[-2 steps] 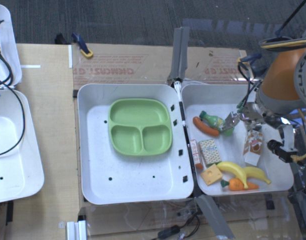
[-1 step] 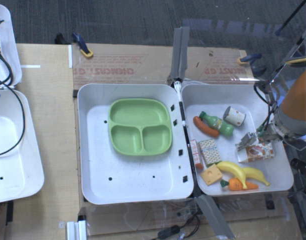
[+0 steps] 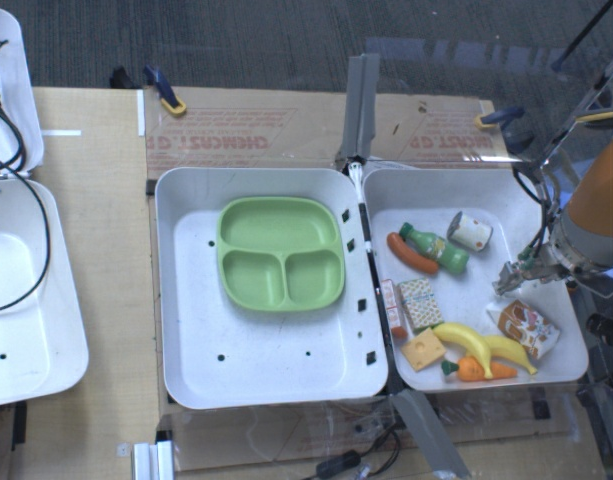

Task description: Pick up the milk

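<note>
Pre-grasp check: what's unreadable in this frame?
- Pincer: too small and blurred to tell open from shut.
- Arm: cut off by the right edge.
- Milk: cannot tell which is it, the white carton or the printed pack; labels too small.
- Carrot: partly under the banana.

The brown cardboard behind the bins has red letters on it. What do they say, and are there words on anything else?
Cardboard behind the bins: red print, upside down from this view, too blurred to read.
Checkered packet in the right bin: print too small to read.
Orange and white carton near the pincer: picture and print too blurred to read.
Green plate: no words.
</note>
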Tool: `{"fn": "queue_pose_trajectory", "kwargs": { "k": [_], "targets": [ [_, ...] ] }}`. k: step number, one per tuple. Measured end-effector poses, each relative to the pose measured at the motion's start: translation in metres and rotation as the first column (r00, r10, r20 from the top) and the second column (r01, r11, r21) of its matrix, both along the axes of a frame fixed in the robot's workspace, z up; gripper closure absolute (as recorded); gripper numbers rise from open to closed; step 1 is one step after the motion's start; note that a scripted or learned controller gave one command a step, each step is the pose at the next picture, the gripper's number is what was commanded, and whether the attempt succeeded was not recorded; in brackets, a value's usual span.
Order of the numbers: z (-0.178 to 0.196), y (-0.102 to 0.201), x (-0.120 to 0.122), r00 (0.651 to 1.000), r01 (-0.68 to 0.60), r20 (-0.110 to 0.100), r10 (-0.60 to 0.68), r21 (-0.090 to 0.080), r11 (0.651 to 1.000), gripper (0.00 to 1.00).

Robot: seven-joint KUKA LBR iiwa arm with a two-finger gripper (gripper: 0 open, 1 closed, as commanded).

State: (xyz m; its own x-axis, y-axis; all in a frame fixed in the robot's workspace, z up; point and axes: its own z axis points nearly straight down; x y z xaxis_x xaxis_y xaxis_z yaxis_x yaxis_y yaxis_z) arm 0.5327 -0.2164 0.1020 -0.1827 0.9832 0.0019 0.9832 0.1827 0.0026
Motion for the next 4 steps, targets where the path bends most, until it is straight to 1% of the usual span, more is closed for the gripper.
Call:
{"fn": "queue_pose_trajectory", "kwargs": {
  "k": [1,2,3,4],
  "targets": [
    [0.106,-0.006,0.033,0.996,0.084,-0.002,-0.084,-0.004,0.996,1.00],
    [0.106,-0.006,0.032,0.996,0.084,-0.002,-0.084,-0.004,0.996,0.00],
    [-0.002,0.001,-0.009,0.996,0.087,-0.006,-0.087,0.007,0.996,0.00],
    [-0.010,-0.001,-0.053,0.998,-0.058,-0.001,0.058,0.004,0.998,0.00]
  ]
}}
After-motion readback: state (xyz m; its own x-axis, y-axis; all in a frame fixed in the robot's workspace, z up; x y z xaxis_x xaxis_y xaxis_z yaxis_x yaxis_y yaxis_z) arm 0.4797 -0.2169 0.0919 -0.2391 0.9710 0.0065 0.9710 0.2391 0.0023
